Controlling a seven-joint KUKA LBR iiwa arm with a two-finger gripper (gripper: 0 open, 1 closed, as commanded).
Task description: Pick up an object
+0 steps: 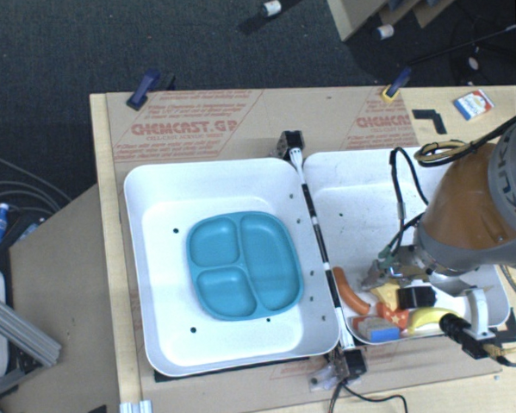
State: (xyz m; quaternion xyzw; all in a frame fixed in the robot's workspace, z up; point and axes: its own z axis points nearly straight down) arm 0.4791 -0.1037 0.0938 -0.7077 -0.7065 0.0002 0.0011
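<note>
A pile of small objects lies in the front left corner of the right bin [361, 196]: an orange-red sausage shape [349, 293], a yellow banana-like piece [428, 319], a small blue block [384, 334] and orange bits [389, 310]. My gripper [398, 276] hangs low over this pile, just above and to the right of the sausage shape. The wrist and arm [470, 212] cover much of it, and its fingers are lost among the objects. A blue three-compartment plate [244, 264] lies in the left bin [157, 250].
A black divider [315, 233] runs between the two bins. Black cables [399, 185] loop from the arm over the right bin. The bins rest on a cardboard sheet [193, 118] with clips at its corners.
</note>
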